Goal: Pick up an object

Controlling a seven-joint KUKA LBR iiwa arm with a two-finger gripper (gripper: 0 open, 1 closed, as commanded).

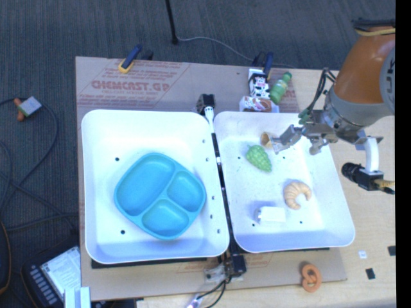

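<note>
tool (289, 138): hanging over right bin (334, 233) far edge, grip state unclear
target: green toy (259, 157), just left-below tool, nearest item
axis: long side running diagonal, upper-left to lower-right
croissant (297, 193): farther, below tool

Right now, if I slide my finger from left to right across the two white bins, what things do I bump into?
Blue divided plate → green bumpy toy → white block → croissant.

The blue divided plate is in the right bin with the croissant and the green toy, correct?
Not quite: the camera view shows the blue plate in the left bin. The croissant and green toy are in the right bin.
</note>
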